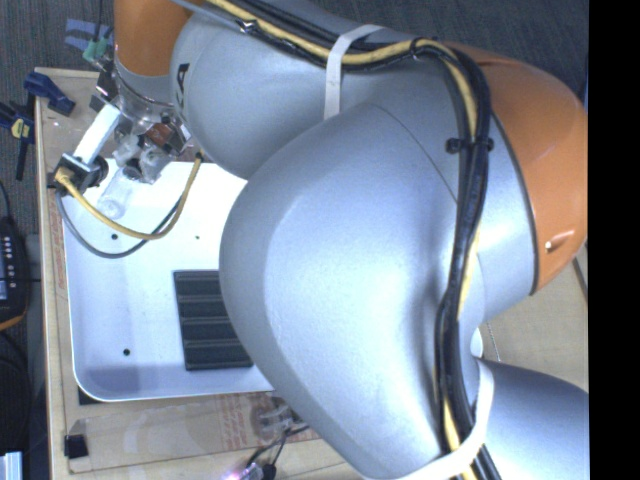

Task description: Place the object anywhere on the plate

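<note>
Currently, step: arm low over white bin (110, 358), reaching or grasping.
Pincer (135, 163): opening and hold, cannot tell.
Dark ribbed block (205, 318): lies nearby.
Next: confirm grasp, then find plate.

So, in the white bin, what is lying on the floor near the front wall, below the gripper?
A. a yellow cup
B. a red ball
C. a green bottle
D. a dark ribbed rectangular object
D: a dark ribbed rectangular object lies flat on the floor of the white bin, near its front wall, apart from the gripper higher in the view.
</note>
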### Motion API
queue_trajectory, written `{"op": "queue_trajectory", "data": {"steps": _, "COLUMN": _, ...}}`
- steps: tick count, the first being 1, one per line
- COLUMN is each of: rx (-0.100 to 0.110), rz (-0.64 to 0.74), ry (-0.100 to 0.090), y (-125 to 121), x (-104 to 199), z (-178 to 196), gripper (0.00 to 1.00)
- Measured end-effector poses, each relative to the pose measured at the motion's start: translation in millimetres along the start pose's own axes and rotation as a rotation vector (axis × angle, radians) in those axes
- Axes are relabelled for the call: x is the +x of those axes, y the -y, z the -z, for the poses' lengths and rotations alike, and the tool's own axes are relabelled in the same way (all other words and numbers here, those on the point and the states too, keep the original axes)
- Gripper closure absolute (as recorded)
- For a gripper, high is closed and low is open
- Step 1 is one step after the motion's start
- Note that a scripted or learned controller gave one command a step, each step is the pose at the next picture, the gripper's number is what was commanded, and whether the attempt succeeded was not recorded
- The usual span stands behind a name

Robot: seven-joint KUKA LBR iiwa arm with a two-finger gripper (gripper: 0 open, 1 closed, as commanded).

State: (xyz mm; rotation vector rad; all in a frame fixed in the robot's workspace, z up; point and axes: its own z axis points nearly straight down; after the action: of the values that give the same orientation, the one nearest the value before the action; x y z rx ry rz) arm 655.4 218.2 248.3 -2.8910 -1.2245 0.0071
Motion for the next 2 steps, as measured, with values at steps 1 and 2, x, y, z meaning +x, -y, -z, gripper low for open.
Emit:
{"op": "queue_trajectory", "data": {"steps": 1, "rx": -0.003, "rz": 0.399, "ry": -0.004, "y": 6.8, "x": -3.4, "z": 65.8, "gripper": 1.00}}
{"op": "queue_trajectory", "data": {"steps": 2, "rx": 0.000, "rz": 0.409, "ry": -0.003, "y": 9.6, "x": -2.0, "z": 74.7, "gripper": 1.00}}
